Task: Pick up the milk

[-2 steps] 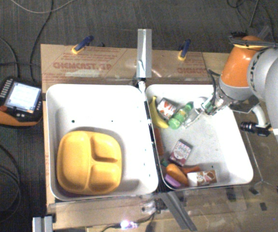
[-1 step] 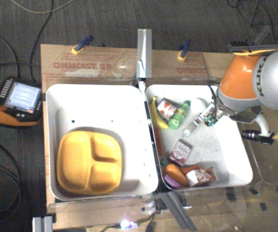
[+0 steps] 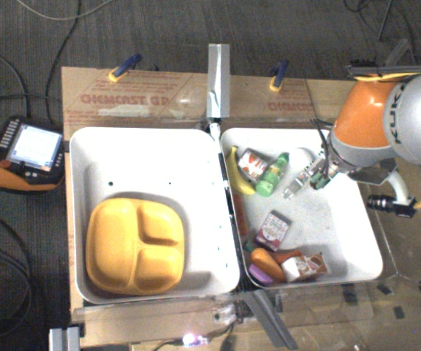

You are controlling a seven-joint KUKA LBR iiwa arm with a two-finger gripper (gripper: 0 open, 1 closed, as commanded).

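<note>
I count two white bins [image 3: 79, 218]. Left bin: one glossy yellow compartment tray [image 3: 135, 245]. One boxy milk carton [image 3: 304, 266] lies at the right bin's lower edge. Hand [image 3: 309, 178] at upper right; I cannot tell its opening.

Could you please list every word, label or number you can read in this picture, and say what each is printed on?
"CHEMCAST GP": red print on the brown board behind the bins.
"KU": dark letters on the grey arm; the rest is cut off.
Can, small box and milk carton: labels too small to read.
Handheld screen: blurred.
</note>
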